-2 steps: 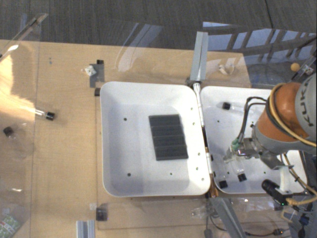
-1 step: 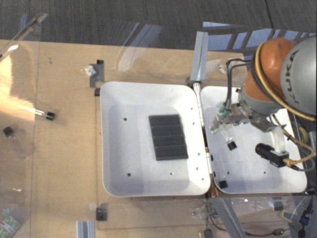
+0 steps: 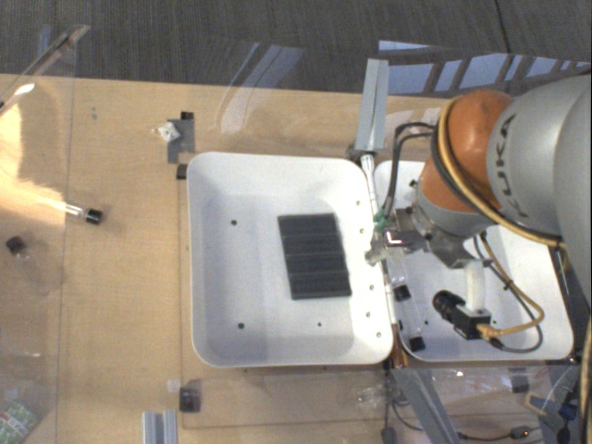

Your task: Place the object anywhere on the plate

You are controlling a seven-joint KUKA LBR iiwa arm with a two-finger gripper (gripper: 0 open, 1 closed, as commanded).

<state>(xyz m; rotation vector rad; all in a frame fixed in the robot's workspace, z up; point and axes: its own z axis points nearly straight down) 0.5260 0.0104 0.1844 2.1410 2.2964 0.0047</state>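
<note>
On the light wooden counter [image 3: 111,340], the left shallow white plastic bin [image 3: 222,331] holds a dark grey ribbed rectangular plate [image 3: 314,255] lying flat near its centre. At three o'clock from it, my gripper [image 3: 387,248] hangs over the right white bin [image 3: 546,336]; I cannot tell its state. My grey arm's orange band [image 3: 472,151] sits farther back.

Two bins were white: the left bin [image 3: 213,276] held a dark grey, almost black plate [image 3: 314,255] marked with ridged bands across it, and the right bin [image 3: 527,331] was the same white. The arm [image 3: 546,146] was grey with an orange band [image 3: 472,146]. The bench [image 3: 111,322] was pale tan wood, and the floor [image 3: 277,17] behind was dark grey
</note>
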